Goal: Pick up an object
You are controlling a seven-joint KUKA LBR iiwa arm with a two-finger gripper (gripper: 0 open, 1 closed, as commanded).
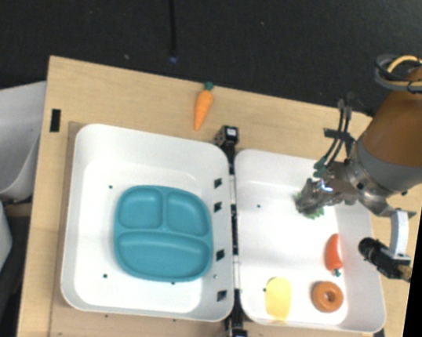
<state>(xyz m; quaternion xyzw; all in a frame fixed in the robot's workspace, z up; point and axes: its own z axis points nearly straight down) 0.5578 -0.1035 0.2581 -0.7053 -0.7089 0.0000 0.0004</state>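
Observation:
My gripper (313,199) is low in the right bin (269,205), near its back right part. A small green object (314,213) peeks out just beneath it, mostly hidden by the gripper. A red object (333,251) lies to the gripper's front right. Nearer the bin's front lie a brown donut (326,296) and a yellow object (278,296).
A blue divided plate (163,232) lies in the left bin (89,184). An orange carrot (202,107) rests on the wooden bench behind the bins. The grey and orange arm (393,145) hangs over the right bin's back right corner.

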